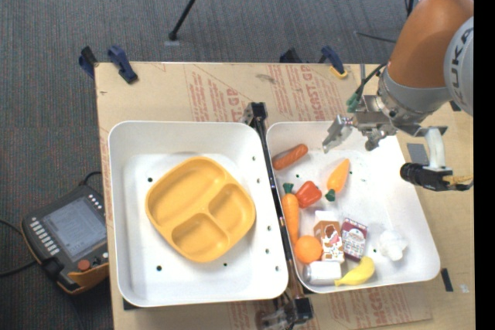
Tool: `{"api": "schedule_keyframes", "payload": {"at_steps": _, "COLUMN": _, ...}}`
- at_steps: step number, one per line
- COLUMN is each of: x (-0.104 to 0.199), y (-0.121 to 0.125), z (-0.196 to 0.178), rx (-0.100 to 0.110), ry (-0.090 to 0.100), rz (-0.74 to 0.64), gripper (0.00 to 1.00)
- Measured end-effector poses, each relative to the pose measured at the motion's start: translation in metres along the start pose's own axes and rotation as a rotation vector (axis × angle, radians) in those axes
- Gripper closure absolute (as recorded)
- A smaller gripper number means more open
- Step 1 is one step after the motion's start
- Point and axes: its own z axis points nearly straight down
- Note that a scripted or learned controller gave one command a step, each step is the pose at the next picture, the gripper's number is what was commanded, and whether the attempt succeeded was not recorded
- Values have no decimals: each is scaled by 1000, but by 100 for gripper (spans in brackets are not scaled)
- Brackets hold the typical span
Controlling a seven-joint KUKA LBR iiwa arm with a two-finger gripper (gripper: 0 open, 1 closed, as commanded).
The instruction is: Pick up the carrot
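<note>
The carrot lies in the right bin near its left wall, well below and left of the tool, whose fingers are spread and hold nothing. Beside the carrot are a red pepper, an orange and a sausage. A yellow divided plate is seen in the left bin.

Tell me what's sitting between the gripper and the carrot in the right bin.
In the camera view, a small yellow-orange pepper and a red pepper lie between the gripper and the carrot; the rest is bare bin floor.
</note>
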Motion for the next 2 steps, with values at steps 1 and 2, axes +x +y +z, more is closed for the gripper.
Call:
{"api": "schedule_keyframes", "payload": {"at_steps": 1, "x": -58, "y": -10, "z": 114, "rx": 4, "ry": 1, "rz": 3, "gripper": 0}}
{"api": "schedule_keyframes", "payload": {"at_steps": 2, "x": -47, "y": -2, "z": 147, "rx": 2, "ry": 1, "rz": 2, "gripper": 0}}
